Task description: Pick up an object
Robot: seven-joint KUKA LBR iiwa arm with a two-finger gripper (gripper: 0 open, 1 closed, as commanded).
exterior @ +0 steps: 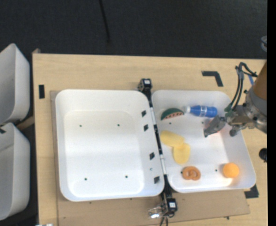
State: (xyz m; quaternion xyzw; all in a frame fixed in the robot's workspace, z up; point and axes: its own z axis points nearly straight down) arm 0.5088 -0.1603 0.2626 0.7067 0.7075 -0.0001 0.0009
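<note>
Blue bottle [203, 110] in right bin [239, 147], claw [221, 126] just beside

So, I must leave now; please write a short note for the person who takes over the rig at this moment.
Gripper: over the right bin, near its back right, fingers open, holding nothing.
Objects, all in the right bin: blue bottle and watermelon slice at the back, two yellow pieces in the middle, orange ring and orange ball at the front.
Done: nothing picked up yet.
Left: close on one object and lift it; the bottle is closest.
</note>
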